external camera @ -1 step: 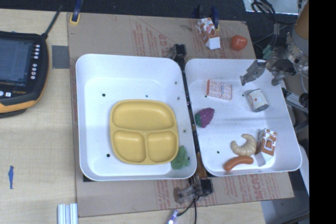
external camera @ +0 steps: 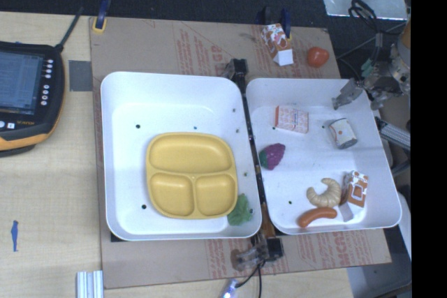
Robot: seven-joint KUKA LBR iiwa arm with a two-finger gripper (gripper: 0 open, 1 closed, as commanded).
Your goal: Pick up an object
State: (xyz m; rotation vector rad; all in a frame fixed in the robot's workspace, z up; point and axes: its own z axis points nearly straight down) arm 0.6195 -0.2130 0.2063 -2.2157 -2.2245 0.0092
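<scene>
- White right bin (external camera: 370, 220) holds a croissant (external camera: 327, 192), sausage (external camera: 316, 217), purple fruit (external camera: 272, 155), small can (external camera: 341, 132) and pink packet (external camera: 291, 119).
- Gripper (external camera: 360, 91) sits over that bin's far right corner (whether its fingers are spread or pressed together, I cannot tell).
- Yellow tray (external camera: 191, 174) lies in the left bin (external camera: 126, 101).

text: none legible | cardboard sheet (external camera: 174, 52): red print, too blurred to read
</scene>
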